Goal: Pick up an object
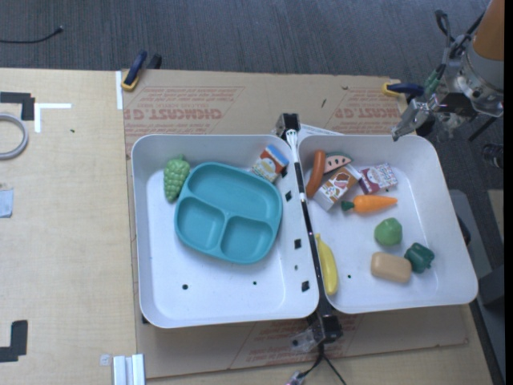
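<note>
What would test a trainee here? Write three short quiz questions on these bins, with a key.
1. True or false: the teal tray lies in the left bin.
2. Which lies nearest the green grapes: tray, carrot or banana?
3. The gripper hangs above which corner of the right bin?

Key: 1 true; 2 tray; 3 far right corner.
</note>
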You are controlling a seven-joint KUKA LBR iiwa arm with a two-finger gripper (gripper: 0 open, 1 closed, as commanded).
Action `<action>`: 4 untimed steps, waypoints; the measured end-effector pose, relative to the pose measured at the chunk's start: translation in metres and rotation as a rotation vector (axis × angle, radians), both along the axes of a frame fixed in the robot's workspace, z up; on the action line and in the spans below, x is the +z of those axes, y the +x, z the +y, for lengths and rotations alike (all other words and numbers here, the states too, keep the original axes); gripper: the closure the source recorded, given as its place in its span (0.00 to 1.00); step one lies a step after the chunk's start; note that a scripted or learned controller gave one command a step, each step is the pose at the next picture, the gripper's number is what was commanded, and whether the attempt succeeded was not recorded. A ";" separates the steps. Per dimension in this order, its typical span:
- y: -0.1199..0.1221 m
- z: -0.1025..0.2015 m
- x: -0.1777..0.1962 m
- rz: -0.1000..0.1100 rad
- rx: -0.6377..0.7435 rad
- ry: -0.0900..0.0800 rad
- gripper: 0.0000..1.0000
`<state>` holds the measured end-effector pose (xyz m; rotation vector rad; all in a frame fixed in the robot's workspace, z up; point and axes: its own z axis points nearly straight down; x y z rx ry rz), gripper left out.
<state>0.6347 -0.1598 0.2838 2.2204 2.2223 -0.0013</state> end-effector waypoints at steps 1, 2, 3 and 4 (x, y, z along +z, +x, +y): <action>-0.037 0.049 -0.130 0.000 0.001 0.000 0.00; -0.002 0.016 -0.175 -0.017 0.000 -0.001 0.00; -0.002 0.016 -0.166 -0.017 -0.001 -0.002 1.00; 0.004 0.059 -0.050 -0.001 0.002 -0.001 1.00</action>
